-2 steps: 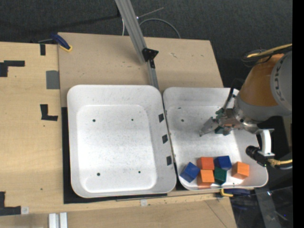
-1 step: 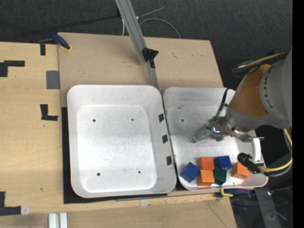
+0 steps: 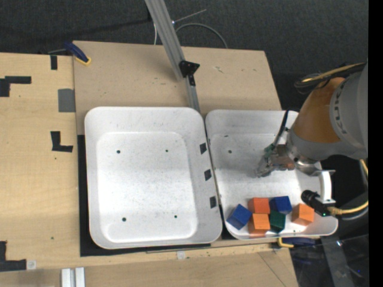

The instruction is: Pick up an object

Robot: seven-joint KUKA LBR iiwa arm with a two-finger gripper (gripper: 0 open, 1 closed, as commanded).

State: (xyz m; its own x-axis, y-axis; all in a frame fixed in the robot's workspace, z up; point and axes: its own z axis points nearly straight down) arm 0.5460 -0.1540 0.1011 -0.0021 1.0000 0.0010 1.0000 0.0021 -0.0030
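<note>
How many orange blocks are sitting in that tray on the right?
3. Two orange blocks stack along the near edge: one behind, one in front, between the blue and green blocks. The third lies farther right, near the arm. More may hide beneath the arm.

Two white bins side by side on the bench – left bin (image 3: 146, 175), right bin (image 3: 239, 133). Gripper (image 3: 267, 163) low over the right bin's middle, near its right edge, apart from the blocks. Blocks cluster along the right bin's near edge – blue block (image 3: 239, 215), orange block (image 3: 260, 205), another blue (image 3: 280, 204), green block (image 3: 276, 220), orange ones (image 3: 260, 222) and (image 3: 303, 213) at the near-right corner.
</note>
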